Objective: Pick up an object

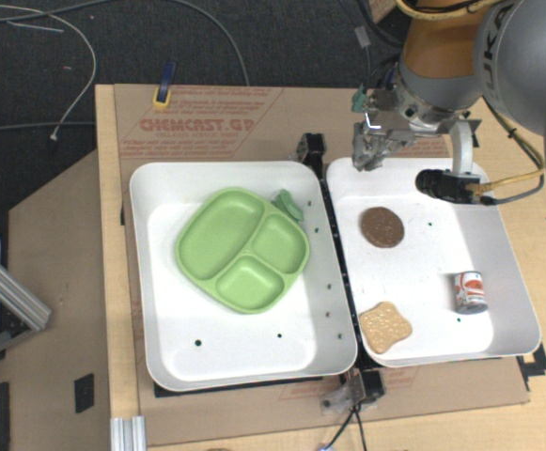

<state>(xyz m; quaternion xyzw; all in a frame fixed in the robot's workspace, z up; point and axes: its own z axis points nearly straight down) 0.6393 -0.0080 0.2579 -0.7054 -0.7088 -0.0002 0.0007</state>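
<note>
In the right bin (pixel 498 252) lie a round brown cookie (pixel 382 226), a tan cracker-like piece (pixel 385 327) near the front edge, and a small red and white can (pixel 470 291) on its side at the right. My gripper (pixel 370 155) hangs over the bin's far left corner, above and behind the cookie, with nothing seen between its fingers. The fingers point down and sit close together.
The left bin (pixel 160 327) holds a green divided plate (pixel 242 249) with a small green item (pixel 288 205) at its far edge. A black clamp (pixel 310 147) sits between the bins at the back. Cables run across the dark floor behind the bench.
</note>
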